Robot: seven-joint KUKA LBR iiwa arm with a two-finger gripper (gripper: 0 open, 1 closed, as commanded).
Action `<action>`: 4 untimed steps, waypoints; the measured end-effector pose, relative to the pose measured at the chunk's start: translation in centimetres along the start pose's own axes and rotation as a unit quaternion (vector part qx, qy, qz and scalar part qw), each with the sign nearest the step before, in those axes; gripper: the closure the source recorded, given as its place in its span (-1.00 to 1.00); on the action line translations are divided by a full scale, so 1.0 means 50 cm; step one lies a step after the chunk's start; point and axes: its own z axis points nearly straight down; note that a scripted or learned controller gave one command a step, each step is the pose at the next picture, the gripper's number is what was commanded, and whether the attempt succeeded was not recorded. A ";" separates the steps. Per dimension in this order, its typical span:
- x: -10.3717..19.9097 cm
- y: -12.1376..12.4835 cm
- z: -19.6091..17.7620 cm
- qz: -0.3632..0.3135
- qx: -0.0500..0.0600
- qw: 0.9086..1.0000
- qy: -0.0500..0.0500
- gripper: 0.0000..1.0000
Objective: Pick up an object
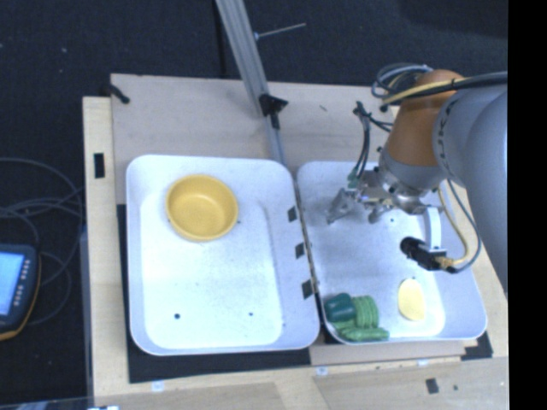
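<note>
one fixed camera, high above bench (197, 101), looking down at slant. far edge of bench toward top of frame, near edge at bottom. mid distance: both bins whole in frame, left bin (145, 314) and right bin (461, 314) side by side, dark floor around bench. arm (461, 135) enters from frame's right, over right bin. metal post (244, 41) rises toward lens at top centre.

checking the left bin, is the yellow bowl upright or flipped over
Upright: the round yellow plastic bowl shows its open hollow and raised rim facing up, resting in the left shallow white bin.
</note>
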 end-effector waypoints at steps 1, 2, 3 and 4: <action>-0.002 0.002 -0.027 0.001 -0.003 1.000 0.000 1.00; -0.018 0.015 -0.142 0.000 -0.004 1.000 0.000 1.00; -0.030 0.013 -0.231 0.000 -0.004 1.000 0.000 1.00; -0.031 0.014 -0.328 0.000 -0.004 1.000 0.000 1.00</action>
